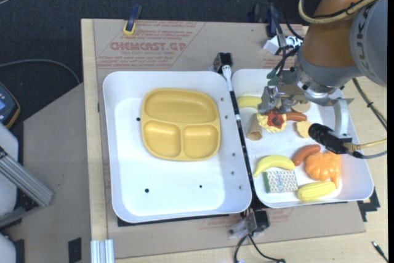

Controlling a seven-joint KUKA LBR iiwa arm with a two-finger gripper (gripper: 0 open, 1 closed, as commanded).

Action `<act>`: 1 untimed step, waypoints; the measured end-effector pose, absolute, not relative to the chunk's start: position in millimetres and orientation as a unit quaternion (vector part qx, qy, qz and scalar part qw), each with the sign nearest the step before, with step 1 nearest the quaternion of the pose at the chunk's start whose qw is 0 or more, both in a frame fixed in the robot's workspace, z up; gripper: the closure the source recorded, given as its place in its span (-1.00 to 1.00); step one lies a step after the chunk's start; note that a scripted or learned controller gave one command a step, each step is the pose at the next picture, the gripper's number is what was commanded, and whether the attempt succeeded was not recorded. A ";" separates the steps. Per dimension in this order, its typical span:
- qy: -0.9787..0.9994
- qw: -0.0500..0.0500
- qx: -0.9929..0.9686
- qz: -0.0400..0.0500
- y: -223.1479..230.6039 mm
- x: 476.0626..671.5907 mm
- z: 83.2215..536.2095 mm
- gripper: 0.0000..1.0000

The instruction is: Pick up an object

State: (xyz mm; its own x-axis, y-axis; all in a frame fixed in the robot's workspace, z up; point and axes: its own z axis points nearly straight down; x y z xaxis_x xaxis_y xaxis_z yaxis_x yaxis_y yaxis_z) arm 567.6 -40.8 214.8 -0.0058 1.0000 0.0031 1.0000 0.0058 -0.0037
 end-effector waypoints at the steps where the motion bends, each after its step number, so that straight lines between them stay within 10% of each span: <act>1: -0.709 0.000 -0.705 -0.001 10.1 561.2 229.8 1.00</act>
